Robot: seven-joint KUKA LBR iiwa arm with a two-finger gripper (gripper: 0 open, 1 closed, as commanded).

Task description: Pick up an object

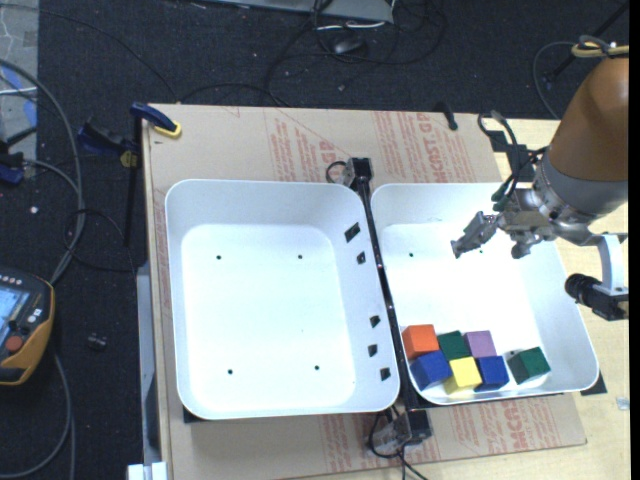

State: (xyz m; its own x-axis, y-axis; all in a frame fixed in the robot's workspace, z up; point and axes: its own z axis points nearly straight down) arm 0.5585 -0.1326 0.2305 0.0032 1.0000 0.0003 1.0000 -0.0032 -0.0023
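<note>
- I see small coloured cubes huddled at the near edge of the right-hand white shallow bin (560, 298): orange cube (420, 339), green, purple, two blue, yellow cube (464, 372), and a second green cube (527, 364).
- My grey two-finger gripper (475, 236) hangs above that bin's far half, well apart from them; fingers look spread and carry nothing.
- I judge the cubes light, rigid, flat-sided; the outlying green cube offers free faces.
- Packed neighbours hide most side faces; fingertip detail is blurred.

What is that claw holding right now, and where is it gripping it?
Nothing. The gripper hangs above the right bin, apart from the blocks at its near edge.
</note>
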